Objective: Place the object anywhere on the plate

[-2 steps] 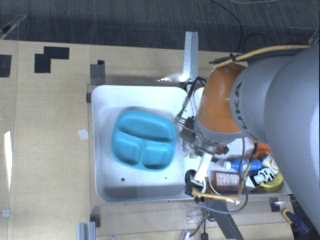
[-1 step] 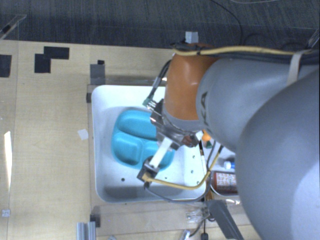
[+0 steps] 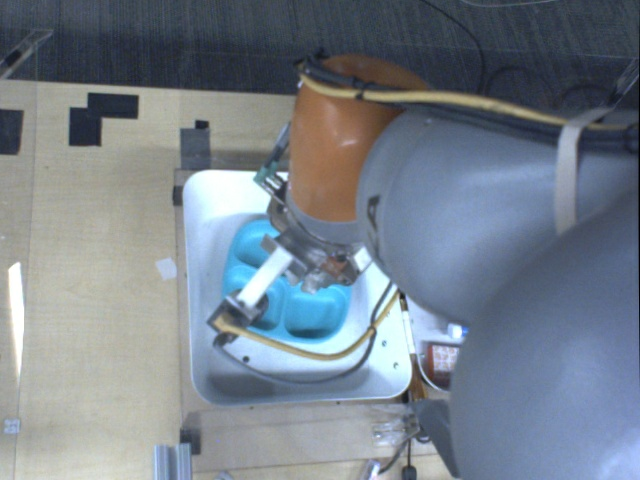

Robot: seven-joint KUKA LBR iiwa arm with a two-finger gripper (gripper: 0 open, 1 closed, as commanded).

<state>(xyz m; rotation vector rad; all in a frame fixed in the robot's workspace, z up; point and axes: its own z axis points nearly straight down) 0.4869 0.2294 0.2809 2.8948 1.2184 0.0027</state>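
looking left to right across the bench (image 3: 90,298): pale wood, black marks (image 3: 100,116) at far left near the back edge. next along, left bin (image 3: 200,268), white and shallow. lying in it, blue plate (image 3: 300,315) with moulded compartments, upper right part hidden under the wrist. hanging just above the plate's middle, gripper (image 3: 325,271); released or clenched: cannot tell, too much covered from this angle. above it, orange band (image 3: 335,138), then grey arm (image 3: 490,228) reaching in from the right. between left bin and arm, narrow strip of right bin (image 3: 428,326), with a small brown-red thing (image 3: 440,360) in it, partly hidden by the arm. task object: cannot tell for sure; possibly that brown-red thing, apart from the plate and not on it.
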